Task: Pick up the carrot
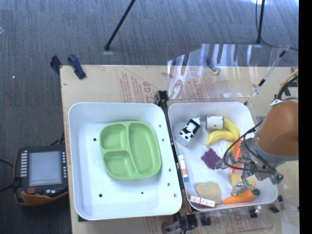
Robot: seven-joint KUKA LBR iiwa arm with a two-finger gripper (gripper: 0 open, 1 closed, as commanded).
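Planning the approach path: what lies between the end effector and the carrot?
In the camera view, a yellow wedge lies between the end effector and the carrot.

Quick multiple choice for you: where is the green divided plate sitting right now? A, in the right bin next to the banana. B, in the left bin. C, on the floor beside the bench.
B: the green divided plate lies flat inside the left bin, while the banana and carrot are in the right bin.

Grey ribbed carpet (58, 23) — tripod legs (122, 18) standing, glare at the top.
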